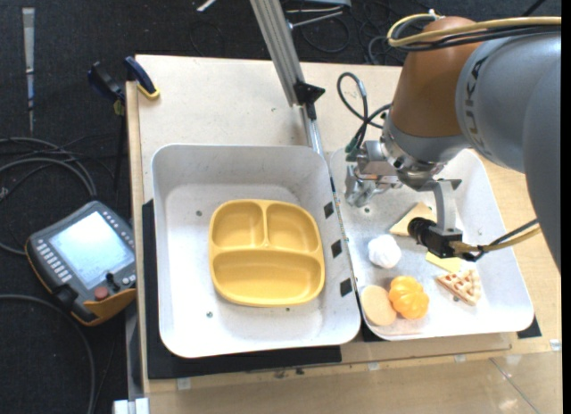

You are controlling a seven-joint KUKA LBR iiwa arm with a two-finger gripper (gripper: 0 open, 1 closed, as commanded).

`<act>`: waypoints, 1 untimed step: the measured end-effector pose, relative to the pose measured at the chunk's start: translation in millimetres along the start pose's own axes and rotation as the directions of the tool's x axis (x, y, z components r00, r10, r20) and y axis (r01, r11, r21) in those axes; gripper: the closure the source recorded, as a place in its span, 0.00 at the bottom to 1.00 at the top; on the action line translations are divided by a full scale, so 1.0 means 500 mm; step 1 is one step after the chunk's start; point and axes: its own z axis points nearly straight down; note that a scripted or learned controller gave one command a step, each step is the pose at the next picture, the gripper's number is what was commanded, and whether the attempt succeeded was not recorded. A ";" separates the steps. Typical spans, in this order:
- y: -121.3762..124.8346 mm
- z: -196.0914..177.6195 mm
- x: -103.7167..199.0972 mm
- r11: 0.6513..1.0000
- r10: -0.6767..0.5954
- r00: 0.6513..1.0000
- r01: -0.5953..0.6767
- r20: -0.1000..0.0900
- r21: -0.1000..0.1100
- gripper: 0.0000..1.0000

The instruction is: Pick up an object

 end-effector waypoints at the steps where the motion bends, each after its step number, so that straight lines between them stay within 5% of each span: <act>1: -0.039 0.004 0.094 1.000 0.000 1.000 0.000 0.001 0.001 1.00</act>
